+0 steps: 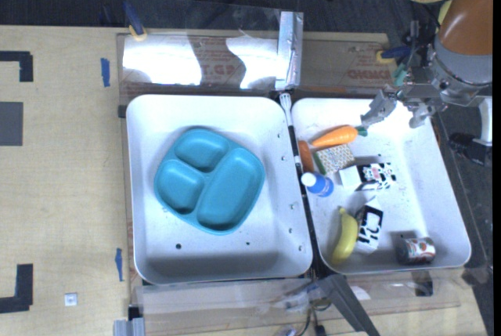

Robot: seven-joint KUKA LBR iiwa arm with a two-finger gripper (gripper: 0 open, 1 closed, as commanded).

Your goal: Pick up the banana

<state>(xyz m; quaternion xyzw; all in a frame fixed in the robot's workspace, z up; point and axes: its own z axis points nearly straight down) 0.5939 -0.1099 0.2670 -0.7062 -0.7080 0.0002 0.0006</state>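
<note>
Nearest you, along the front wall of the right bin (458, 244), you have the banana (344, 235), lying roughly lengthwise, its right side touching a black-and-white carton (370, 226), with a small can (416, 249) further right. Left of all this, the other bin holds a blue divided plate (209, 178). Expect the banana to be light, curved, smooth-skinned and a little soft; I'd grip it across its thick middle. The gripper (398, 109) hangs spread and empty over the bin's back edge.
</note>
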